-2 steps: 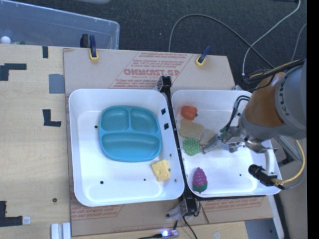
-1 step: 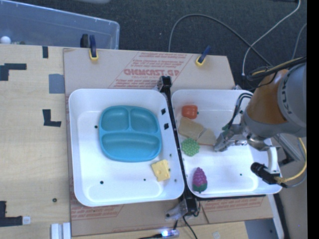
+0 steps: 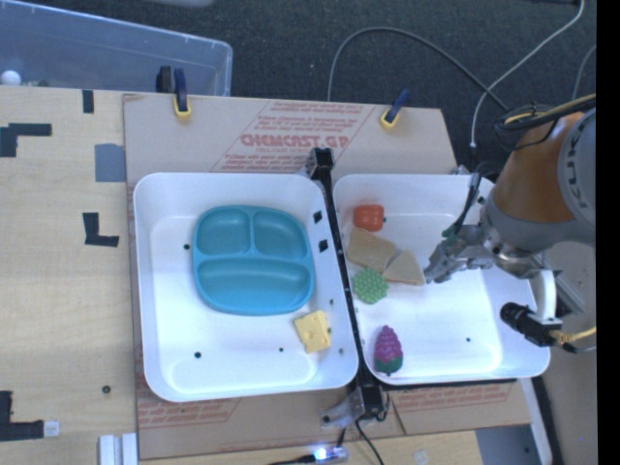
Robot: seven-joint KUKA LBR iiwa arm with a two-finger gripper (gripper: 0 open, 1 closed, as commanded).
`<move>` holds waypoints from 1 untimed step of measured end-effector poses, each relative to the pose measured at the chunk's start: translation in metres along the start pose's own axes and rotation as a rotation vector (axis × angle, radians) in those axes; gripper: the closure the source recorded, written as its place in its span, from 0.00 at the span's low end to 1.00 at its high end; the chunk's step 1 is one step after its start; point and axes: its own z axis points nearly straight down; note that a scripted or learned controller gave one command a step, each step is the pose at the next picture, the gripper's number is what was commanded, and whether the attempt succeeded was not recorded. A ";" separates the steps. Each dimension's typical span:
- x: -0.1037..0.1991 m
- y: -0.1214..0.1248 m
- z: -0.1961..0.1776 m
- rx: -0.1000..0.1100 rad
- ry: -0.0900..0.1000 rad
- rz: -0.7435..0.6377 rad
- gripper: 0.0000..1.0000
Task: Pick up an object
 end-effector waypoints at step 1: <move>0.007 0.000 -0.060 -0.002 -0.001 0.000 1.00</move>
